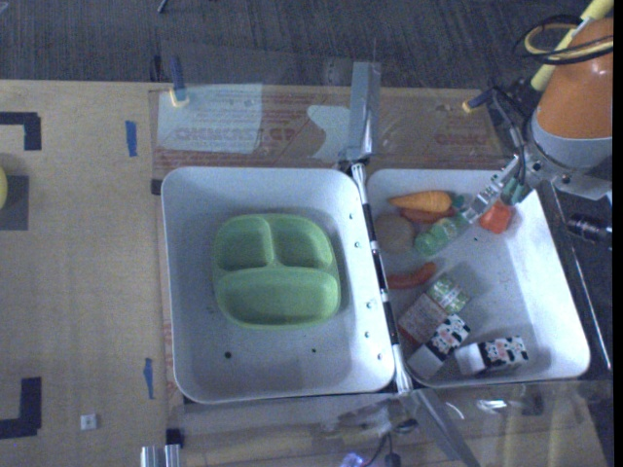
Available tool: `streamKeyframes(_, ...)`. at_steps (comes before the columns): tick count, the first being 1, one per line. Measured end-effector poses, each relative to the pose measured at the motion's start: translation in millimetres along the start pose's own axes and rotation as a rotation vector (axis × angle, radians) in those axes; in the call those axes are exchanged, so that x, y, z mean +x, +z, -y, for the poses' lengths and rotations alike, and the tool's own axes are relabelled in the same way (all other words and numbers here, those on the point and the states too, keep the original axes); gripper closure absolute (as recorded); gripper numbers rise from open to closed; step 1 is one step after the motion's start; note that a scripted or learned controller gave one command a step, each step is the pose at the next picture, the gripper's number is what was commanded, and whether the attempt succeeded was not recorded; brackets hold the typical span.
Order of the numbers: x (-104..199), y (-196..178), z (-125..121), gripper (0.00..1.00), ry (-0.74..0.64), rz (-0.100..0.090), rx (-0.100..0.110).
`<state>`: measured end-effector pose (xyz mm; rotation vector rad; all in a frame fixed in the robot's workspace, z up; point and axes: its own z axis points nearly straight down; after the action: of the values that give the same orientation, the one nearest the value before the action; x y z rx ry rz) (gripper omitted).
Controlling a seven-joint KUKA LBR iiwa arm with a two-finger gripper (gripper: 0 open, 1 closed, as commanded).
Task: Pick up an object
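The right bin (547,290) holds several toy foods. An orange carrot (421,201) lies at the back, with a brown lump (393,232) and a green piece (440,233) just in front of it. A red chili (412,277) lies near the left wall. My gripper (494,200) hangs low over the bin's back right part, right of the carrot. A small orange-red piece (497,219) sits directly under its tip, touching or nearly touching it. The view does not show whether that piece is gripped.
A green divided plate (276,268) lies in the left bin (185,290). Near the right bin's front are a brown box (433,309) and two cow-patterned cartons (446,341) (494,353). The bin's right half is bare floor. Cables hang by the arm at top right.
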<state>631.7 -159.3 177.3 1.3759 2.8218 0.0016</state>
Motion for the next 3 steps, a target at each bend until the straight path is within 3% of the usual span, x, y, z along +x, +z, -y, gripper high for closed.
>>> streamKeyframes(1, -11, 60, -9, 1.0, 0.095, 0.001, 0.0)
streamKeyframes(2, 77, -85, -57, 1.0, -0.028, 0.003, -0.003)
streamKeyframes(3, 128, -8, 25, 1.0, 0.219, -0.002, 0.001)
